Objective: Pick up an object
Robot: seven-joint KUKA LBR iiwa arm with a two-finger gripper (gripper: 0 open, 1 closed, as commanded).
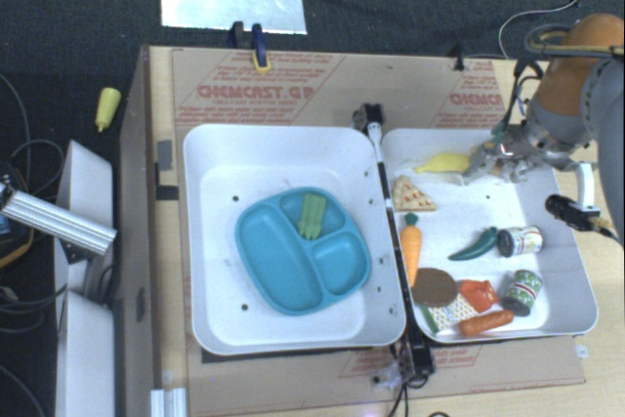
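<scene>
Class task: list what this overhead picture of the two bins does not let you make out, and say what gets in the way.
- Gripper by the banana: fingers too small and blurred in the camera view to judge.
- Two small cans: labels too small to read.
- Arm: cut off by the right edge.

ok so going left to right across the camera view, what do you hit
small yellow object lying off the bench → blue divided plastic tray in the left white bin → green celery-like piece → orange toy carrot → green toy pepper → pincer

Grey arm [598, 98], orange band, metallic tool [496, 161]
</scene>
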